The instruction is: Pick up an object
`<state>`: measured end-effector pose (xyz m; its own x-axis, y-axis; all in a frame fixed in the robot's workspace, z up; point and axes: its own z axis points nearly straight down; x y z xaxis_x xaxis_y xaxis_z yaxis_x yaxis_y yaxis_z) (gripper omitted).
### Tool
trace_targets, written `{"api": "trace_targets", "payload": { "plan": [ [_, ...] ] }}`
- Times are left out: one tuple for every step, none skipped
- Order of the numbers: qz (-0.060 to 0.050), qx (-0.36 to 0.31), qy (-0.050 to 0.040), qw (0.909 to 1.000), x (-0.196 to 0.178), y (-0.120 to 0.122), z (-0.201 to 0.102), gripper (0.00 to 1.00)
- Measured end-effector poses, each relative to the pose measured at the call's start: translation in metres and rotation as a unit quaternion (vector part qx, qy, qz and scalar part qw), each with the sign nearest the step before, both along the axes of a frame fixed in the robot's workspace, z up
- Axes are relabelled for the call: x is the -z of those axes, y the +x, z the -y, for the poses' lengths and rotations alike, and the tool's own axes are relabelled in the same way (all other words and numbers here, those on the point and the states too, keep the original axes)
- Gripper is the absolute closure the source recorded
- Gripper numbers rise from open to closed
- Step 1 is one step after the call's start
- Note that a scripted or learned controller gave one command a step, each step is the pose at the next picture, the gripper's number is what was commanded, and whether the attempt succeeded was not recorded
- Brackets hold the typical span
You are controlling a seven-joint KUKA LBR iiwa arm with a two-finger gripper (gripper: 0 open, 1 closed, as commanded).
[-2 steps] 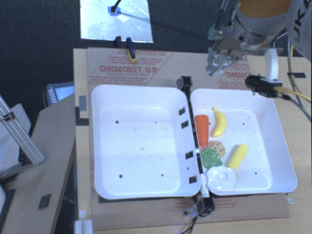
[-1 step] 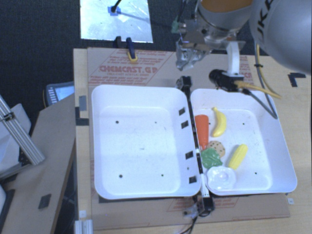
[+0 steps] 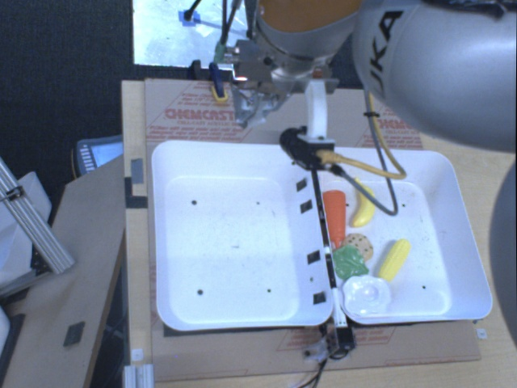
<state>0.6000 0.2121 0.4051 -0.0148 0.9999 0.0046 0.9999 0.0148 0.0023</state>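
The right bin (image 3: 452, 217) holds several small items near the divider. An orange carrot (image 3: 334, 214) lies lengthwise beside a yellow banana (image 3: 363, 210). In front of them are a round speckled cookie (image 3: 360, 245), a green leafy piece (image 3: 349, 262) and a yellow corn cob (image 3: 394, 259). A white round cup (image 3: 367, 295) sits at the bin's front corner. My gripper (image 3: 252, 113) hangs high over the cardboard behind the left bin's back rim, well away from all the items. Nothing shows in its grip.
The left bin (image 3: 226, 233) shows its white floor with a few dark dots. Brown cardboard (image 3: 186, 111) lies under both bins. The grey arm (image 3: 436, 47) fills the upper right above the right bin.
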Motion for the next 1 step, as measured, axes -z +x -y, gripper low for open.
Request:
{"api": "trace_targets", "payload": {
  "plan": [
    [0.006, 0.003, 0.0016, 1.0, -0.1295, -0.0222, -0.0242, 1.0]
  ]
}}
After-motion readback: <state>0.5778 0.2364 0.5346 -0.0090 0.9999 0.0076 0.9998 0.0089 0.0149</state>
